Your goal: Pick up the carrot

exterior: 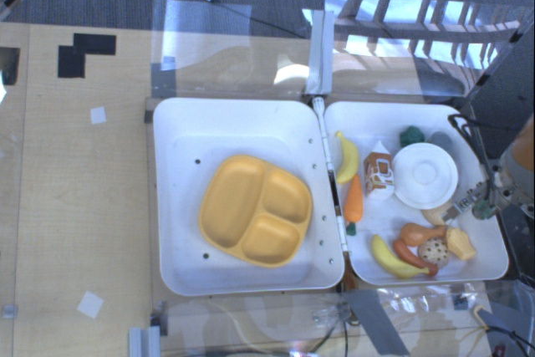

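Carrot [354, 201] lies in the right bin [493, 267], close against its left wall, just beside the divider between the two bins. It points along that wall, with its green end toward the near side and a banana [346, 156] just beyond its far end. It looks like a small toy vegetable, so I judge it light, stiff and rather smooth; it may slip or roll if it is pinched near the narrow tip. The thick orange middle seems the best place to take it, with the fingers closing across its width.

The gripper [473, 205] is at the right edge of that bin, well apart from the carrot, and I cannot tell if it is wide or narrow because it is too small and blurred. Nothing is visible between its fingers.

On the wall side there is almost no room for a finger. On the other side a small carton [380, 173] stands near, and a white plate [425, 174] lies further right. The left bin [180, 205] holds a yellow divided tray [255, 210], with bare floor around it.
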### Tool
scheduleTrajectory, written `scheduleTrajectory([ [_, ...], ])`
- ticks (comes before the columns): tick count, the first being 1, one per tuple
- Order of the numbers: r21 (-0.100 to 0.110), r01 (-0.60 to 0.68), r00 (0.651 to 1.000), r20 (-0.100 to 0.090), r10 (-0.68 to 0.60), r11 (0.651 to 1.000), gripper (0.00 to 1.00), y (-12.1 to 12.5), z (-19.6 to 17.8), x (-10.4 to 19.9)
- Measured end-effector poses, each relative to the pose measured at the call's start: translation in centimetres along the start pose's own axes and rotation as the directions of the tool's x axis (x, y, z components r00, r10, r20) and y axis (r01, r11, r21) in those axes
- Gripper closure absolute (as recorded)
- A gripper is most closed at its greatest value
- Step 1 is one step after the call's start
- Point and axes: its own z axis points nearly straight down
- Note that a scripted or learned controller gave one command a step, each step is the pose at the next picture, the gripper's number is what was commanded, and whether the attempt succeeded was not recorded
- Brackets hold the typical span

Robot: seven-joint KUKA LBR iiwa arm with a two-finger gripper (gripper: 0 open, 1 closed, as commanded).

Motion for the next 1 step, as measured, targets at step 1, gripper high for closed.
scheduleTrajectory([
  [1, 0.0, 0.073, 0.997, 0.0, -0.073, 0.997, 1.0, 0.02, 3.16, 0.01],
])
